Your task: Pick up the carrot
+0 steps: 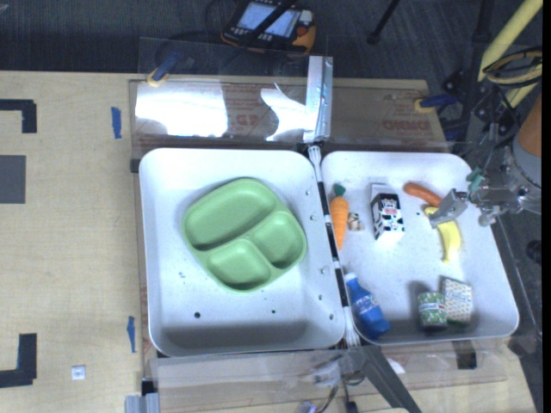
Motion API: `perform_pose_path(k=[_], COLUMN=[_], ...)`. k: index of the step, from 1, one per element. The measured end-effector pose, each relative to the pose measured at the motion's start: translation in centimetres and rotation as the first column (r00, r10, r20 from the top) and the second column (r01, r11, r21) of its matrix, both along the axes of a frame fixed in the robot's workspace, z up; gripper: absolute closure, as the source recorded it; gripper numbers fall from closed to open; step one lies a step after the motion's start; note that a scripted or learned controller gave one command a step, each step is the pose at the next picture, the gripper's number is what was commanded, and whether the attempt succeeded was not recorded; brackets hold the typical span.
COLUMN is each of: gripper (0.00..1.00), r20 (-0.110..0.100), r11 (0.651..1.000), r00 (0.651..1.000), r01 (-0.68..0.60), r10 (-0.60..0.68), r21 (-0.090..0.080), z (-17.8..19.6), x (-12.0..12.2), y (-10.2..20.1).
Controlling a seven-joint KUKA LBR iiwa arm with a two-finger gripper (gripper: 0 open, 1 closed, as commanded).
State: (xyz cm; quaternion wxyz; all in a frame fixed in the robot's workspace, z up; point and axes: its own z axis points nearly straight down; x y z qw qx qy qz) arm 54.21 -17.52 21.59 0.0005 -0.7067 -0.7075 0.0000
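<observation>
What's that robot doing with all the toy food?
The robot arm reaches in from the right, and its gripper hangs over the right bin, near the banana and a little sausage. It is meant to pick up the carrot, which lies untouched at that bin's left edge, across from the gripper. A milk carton and a blue bottle sit there too. The left bin has a green plate.

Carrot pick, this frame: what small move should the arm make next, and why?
Probably a shift leftward across the right bin. The pincer sits near the bin's right side, by the banana, while the carrot lies against the left wall, beyond the milk carton. It likely needs to get above the carrot before descending.
</observation>
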Motion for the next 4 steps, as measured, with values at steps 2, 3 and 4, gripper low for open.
perform_pose_path(k=[2, 3, 4], gripper=[0.00, 0.00, 0.00], r20=[-0.001, -0.001, -0.001], r11=[0.998, 0.977, 0.850], r00=[0.998, 0.977, 0.850], r01=[0.066, 0.215, 0.526], r10=[-0.066, -0.215, -0.526], r21=[0.000, -0.001, -0.003], z=[-3.2, -3.2, -2.2], x=[-6.3, -5.6, -4.1], y=[16.3, 23.3, 17.4])
